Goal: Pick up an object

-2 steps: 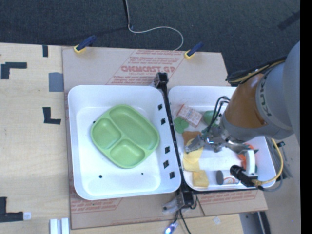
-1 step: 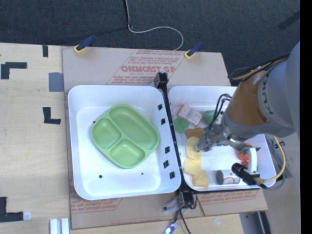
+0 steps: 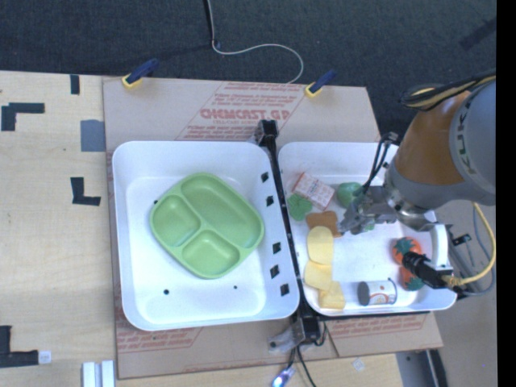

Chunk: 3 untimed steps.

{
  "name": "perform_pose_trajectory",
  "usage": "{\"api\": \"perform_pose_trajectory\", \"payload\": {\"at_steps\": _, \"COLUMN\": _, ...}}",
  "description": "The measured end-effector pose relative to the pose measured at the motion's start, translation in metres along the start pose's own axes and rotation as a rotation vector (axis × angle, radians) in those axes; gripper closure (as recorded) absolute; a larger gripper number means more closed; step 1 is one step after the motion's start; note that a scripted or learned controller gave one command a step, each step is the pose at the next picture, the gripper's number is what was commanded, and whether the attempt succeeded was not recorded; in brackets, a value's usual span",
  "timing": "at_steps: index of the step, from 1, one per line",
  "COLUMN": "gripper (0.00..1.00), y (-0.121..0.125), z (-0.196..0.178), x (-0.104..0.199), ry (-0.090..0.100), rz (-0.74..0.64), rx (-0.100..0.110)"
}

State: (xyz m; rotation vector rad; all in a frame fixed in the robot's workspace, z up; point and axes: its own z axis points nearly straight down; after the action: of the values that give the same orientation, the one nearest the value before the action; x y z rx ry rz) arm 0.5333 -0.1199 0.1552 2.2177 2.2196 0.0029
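Observation:
My gripper point(image 3: 357, 218) hangs low in the right bin point(image 3: 363, 156), near its middle, with the grey and orange arm reaching in from the right. Just left of it lie a brown block point(image 3: 322, 219) and a pale yellow piece point(image 3: 320, 245). A dark green object point(image 3: 348, 192) sits just behind the gripper. Further left are a lighter green piece point(image 3: 299, 208) and a red and white packet point(image 3: 312, 189). Two more yellow pieces point(image 3: 322, 283) lie toward the front. A small can point(image 3: 377, 293) rests on its side at the front, and an orange object point(image 3: 407, 252) lies at the right.
The left bin point(image 3: 133, 168) holds a green divided plate point(image 3: 206, 226). A black divider point(image 3: 278, 216) runs between the two bins. A white cable point(image 3: 242, 51) loops on the dark floor behind the bench.

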Motion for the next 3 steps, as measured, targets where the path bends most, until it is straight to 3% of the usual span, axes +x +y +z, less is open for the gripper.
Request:
{"api": "perform_pose_trajectory", "payload": {"at_steps": 1, "gripper": 1.0, "y": -0.007, "z": -0.058, "x": -0.005, "ry": 0.0, "rz": 0.0, "rx": 0.0}}
{"api": "perform_pose_trajectory", "payload": {"at_steps": 2, "gripper": 1.0, "y": -0.006, "z": -0.07, "x": -0.004, "ry": 0.002, "rz": 0.0, "rx": 0.004}}
{"api": "perform_pose_trajectory", "payload": {"at_steps": 3, "gripper": 1.0, "y": 0.021, "z": -0.079, "x": 0.044, "ry": 0.003, "rz": -0.006, "rx": 0.003}}
